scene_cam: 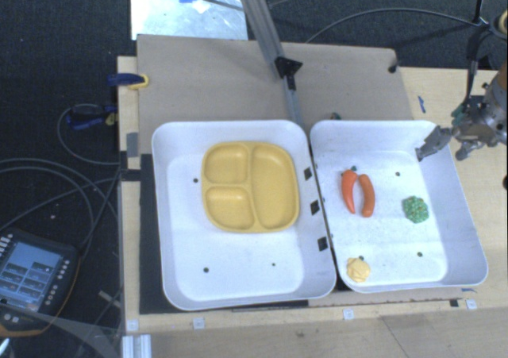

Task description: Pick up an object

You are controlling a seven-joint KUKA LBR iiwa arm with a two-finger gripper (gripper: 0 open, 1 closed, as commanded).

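1. At far left, off the desk (349, 63), a teach pendant (28, 269) with a lit screen lies on the dark floor among loose cables (79, 122).
2. Left bin (178, 269): holds one yellow divided plate (250, 187) with three compartments, lying flat toward the far half of the bin. Nothing shows in its compartments.
3. A grey slanted pole (258, 11) runs from the far edge of the view down to the gap between the two bins, with a black clamp (287, 67) partway along it.
4. Right bin (456, 265): four small objects, all resting on the bin floor.
   - Orange carrot (349, 190) and red-orange sausage (367, 195), side by side left of centre, touching or nearly so.
   - Yellow lumpy object (358, 270) in the near left corner of this bin, well apart from the pair.
   - Green broccoli-like piece (414, 208) right of centre, near the right wall.
5. Hand (444, 146) sits at the far right corner of the right bin, over its rim, reaching in from the right. Two fingers visible, spread apart, with nothing between them.
6. All four objects lie clear of the hand; the green piece is the closest, nearer to the viewer than the hand and apart from it.
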